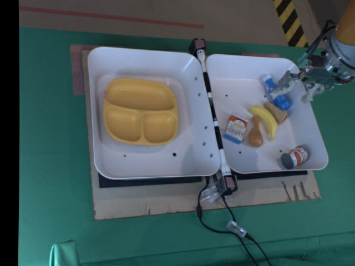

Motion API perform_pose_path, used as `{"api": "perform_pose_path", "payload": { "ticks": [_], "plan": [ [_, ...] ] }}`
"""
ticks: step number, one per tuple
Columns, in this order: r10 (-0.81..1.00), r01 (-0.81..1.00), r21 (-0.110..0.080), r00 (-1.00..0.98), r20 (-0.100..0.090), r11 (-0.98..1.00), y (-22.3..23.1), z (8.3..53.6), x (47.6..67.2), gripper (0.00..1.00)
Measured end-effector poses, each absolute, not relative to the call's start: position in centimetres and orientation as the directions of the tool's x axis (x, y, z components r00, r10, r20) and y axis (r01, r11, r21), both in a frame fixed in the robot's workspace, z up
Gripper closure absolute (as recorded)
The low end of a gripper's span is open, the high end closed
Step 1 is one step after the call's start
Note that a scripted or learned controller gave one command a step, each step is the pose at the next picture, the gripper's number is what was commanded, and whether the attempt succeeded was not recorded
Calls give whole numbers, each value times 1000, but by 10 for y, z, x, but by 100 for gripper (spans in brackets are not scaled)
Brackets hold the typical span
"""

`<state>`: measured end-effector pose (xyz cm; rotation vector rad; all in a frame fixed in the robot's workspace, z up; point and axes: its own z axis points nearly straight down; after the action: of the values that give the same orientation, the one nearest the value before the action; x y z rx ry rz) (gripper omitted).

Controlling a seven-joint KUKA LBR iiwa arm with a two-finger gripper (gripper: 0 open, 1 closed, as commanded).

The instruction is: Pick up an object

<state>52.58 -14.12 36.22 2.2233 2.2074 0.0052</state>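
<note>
Jaws of the gripper (297,86) are standing parted, holding nothing (fingers pointing down over the right bin (244,73)). Blue bottle (277,92) is lying just beside the left finger, its long axis slanting away toward the banana (266,121).

Both white bins (147,65) look like smooth, faintly glossy moulded plastic, and the yellow divided tray (140,111) in the left one has the same smooth plastic sheen. They rest on a matt brown cardboard sheet (166,204) over a matt green cloth (50,148). The gripper (299,87) shows bare grey metal.
</note>
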Motion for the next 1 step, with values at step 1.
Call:
{"api": "perform_pose_path", "payload": {
  "ticks": [1],
  "plan": [
    [1000,1000,6,8,-6,-8,-168,268,575,0]
  ]
}}
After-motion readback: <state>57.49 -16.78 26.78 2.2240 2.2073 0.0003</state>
